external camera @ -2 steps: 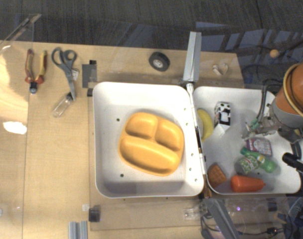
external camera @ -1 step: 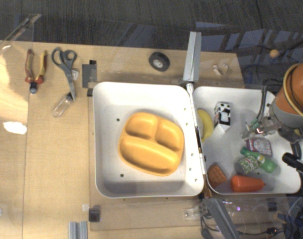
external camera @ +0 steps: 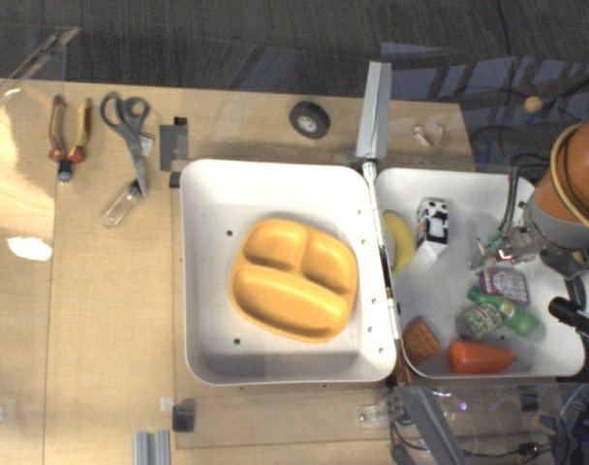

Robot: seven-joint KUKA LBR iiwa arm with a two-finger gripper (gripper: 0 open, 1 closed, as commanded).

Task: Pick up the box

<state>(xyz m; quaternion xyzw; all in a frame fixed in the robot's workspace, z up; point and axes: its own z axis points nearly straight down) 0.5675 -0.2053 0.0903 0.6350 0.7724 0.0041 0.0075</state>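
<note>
Two white bins lie under me, and the thing I want sits in the right bin [external camera: 469, 197]: a small black-and-white box [external camera: 432, 223], standing toward the bin's 10 o'clock corner. A banana [external camera: 399, 240] lies just beside it at its 8 o'clock, close enough that the two may touch. My gripper [external camera: 503, 250] hangs over the middle of the same bin, at about 4 o'clock from the box and apart from it, above a small pale packet [external camera: 503, 284]. From this slant I cannot tell whether the gripper is open or closed, and nothing shows in its hold.

I judge the box to be a light carton, stiff along its edges but with thin walls that would dent under a hard squeeze. Its printed faces look smooth and may be slippery. I would close across its two narrower sides, low enough to catch the body and not just the top, with the jaw line turned so that neither side lands on the banana.

The green bottle [external camera: 496, 318], the carrot [external camera: 480, 357] and the brown waffle-like piece [external camera: 421, 339] lie toward 6 o'clock, well apart from the box. The left bin [external camera: 207, 260] holds a large yellow loaf-shaped piece [external camera: 294, 277].
</note>
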